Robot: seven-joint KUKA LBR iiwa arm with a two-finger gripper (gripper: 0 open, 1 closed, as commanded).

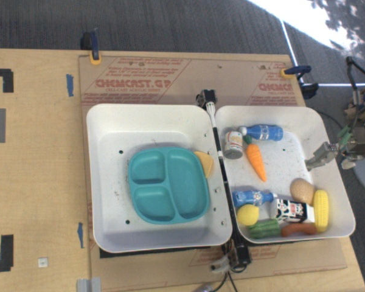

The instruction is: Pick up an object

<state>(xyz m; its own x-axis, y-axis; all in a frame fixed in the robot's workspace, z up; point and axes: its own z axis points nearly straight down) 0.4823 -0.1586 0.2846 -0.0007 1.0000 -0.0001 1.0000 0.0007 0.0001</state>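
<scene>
While the gripper point(319, 156) sits at the right bin's point(331, 233) right wall, you've grabbed nothing. Can't tell its jaw state; carrot point(256, 161) is nearest.

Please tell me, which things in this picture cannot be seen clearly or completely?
- Tool: small and blurred at the right bin's rim; finger state unreadable.
- Yellow object: mostly hidden under the teal tray.
- Can label: too small to read.
- Arm: cut off by the right edge.
</scene>
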